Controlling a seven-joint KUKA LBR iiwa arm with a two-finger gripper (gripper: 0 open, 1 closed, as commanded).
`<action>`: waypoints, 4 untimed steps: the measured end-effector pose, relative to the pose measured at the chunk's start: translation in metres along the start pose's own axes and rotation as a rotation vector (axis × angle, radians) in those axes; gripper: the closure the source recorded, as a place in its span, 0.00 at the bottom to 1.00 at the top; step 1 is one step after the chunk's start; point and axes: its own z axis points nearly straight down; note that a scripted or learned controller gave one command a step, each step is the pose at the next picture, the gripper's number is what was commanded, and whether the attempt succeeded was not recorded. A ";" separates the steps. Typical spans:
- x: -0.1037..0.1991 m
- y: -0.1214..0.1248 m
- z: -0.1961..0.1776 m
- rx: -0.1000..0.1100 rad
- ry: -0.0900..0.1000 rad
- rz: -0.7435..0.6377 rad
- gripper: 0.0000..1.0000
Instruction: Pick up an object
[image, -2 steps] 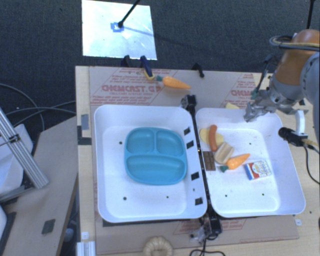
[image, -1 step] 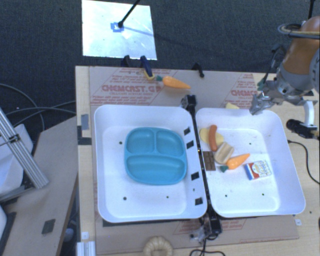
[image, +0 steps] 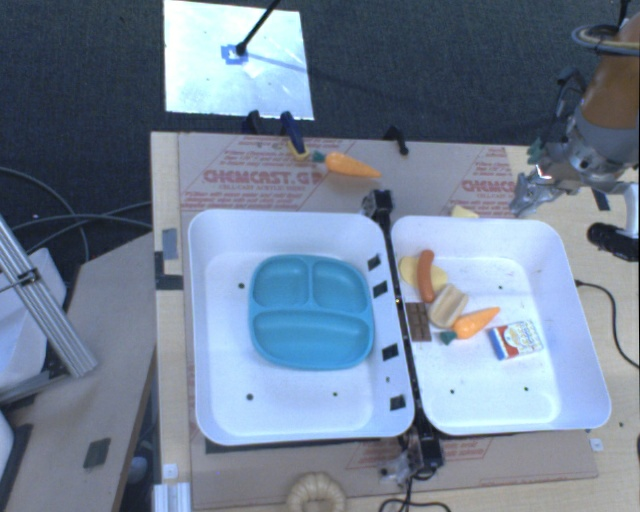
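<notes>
The right bin (image: 560, 255) holds several toy foods: a red sausage (image: 427, 275), a pale yellow round piece (image: 410, 269), a bread roll (image: 447, 303), an orange carrot (image: 470, 322) and a small red, white and blue carton (image: 516, 340). My gripper (image: 530, 192) hangs above the bench just beyond that bin's far right corner, apart from all of these. Nothing shows between its fingers.
The left bin (image: 215, 260) carries a blue divided plate (image: 310, 310). Another toy carrot (image: 345, 164) lies on the cardboard behind the bins, a yellow scrap (image: 463, 211) by the right bin's far rim, and a braided pastry (image: 315, 493) at the bench's front edge.
</notes>
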 end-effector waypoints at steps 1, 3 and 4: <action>0.029 -0.030 -0.002 0.006 0.001 -0.001 1.00; 0.090 -0.112 0.010 0.009 0.003 -0.001 1.00; 0.119 -0.156 0.005 0.009 0.003 -0.001 1.00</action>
